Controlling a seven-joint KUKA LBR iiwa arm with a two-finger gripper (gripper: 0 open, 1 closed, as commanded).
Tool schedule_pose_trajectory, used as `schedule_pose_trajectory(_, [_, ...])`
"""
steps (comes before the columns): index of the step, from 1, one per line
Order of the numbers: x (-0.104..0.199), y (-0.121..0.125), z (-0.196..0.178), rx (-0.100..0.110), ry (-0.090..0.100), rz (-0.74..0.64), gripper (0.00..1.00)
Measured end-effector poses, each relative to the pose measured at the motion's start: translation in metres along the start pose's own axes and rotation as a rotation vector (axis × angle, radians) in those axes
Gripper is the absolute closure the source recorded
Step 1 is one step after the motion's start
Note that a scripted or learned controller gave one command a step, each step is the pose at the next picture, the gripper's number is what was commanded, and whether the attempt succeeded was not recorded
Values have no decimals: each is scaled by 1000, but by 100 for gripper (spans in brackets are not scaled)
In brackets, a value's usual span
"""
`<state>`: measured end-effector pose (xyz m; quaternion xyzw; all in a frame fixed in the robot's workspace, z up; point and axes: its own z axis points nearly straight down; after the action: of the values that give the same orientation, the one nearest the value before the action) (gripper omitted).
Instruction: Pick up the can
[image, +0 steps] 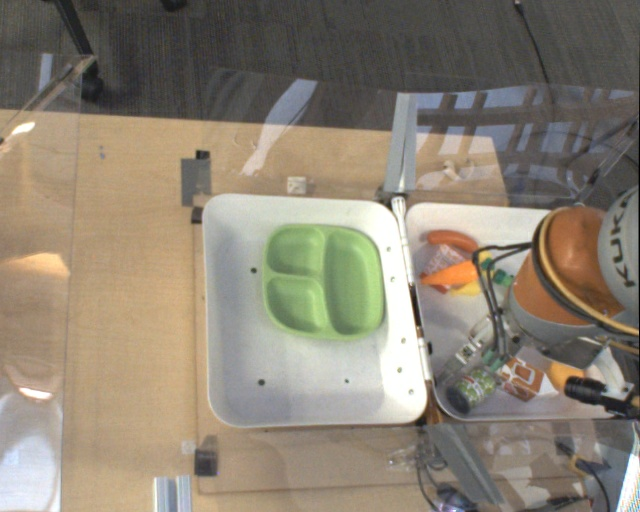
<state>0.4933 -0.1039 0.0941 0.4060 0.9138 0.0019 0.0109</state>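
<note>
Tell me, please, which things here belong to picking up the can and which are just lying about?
For the job:
can, lying in the right bin
gripper, just above the can

Lying about:
green tray in the left bin
orange and red items at the right bin's far end
small packet beside the can

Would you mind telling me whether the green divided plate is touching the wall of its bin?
Apart. The camera view shows bare white floor of the left bin all around the green plate, so no edge meets a wall.
</note>
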Motion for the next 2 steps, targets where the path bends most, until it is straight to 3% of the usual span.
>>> schedule_pose_trajectory(1, [11,7,-79,11,11,537,0])
schedule_pose_trajectory(2, [8,4,-102,9,10,343,0])
